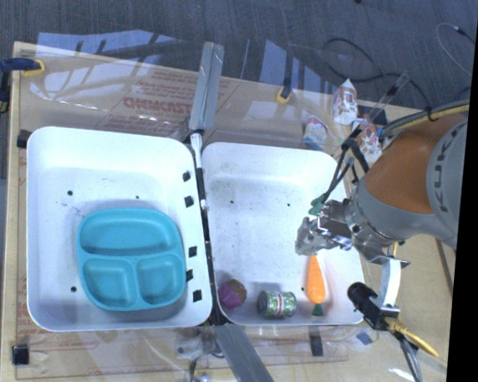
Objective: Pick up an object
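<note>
We watch tool [316,238] poised just above toy carrot [317,279] in right bin [266,168]; finger state unclear. Approach step; descent next.

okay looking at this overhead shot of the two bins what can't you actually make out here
- Gripper, camera view: the wrist above hides the fingertips, so open or shut is unclear.
- Carrot: its top end sits at the gripper's edge; contact cannot be judged.
- Small can: label too small to read.
- Purple object: too small and blurred to identify.
- Arm: cut off at the view's right side.
</note>
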`<state>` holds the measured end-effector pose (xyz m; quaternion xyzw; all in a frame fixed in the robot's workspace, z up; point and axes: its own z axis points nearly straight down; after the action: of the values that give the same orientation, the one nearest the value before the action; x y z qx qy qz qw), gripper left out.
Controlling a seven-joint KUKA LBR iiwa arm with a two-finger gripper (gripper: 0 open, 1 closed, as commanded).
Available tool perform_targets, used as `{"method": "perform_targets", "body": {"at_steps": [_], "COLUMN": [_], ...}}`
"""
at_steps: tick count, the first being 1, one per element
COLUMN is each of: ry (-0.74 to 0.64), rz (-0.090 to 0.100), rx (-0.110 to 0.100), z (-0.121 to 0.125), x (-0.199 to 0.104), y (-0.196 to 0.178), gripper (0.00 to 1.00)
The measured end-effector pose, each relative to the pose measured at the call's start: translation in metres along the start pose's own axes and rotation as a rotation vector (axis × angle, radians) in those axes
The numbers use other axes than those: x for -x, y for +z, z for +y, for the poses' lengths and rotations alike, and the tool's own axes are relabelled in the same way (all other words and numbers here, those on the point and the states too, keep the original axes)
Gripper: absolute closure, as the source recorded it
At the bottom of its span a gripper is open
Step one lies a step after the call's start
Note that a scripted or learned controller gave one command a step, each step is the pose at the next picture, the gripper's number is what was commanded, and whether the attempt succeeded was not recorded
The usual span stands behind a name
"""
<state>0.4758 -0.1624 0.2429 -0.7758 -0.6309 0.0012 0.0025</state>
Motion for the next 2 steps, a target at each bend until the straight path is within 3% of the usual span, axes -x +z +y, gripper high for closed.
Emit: {"method": "perform_targets", "body": {"at_steps": [1, 2], "ry": [-0.001, -0.034], "rz": [0.0, 0.0], "rx": [0.0, 0.0], "z": [0.0, 0.008], "x": [-0.001, 0.038], "y": [0.0, 0.146], "gripper": [0.0, 0.0]}}
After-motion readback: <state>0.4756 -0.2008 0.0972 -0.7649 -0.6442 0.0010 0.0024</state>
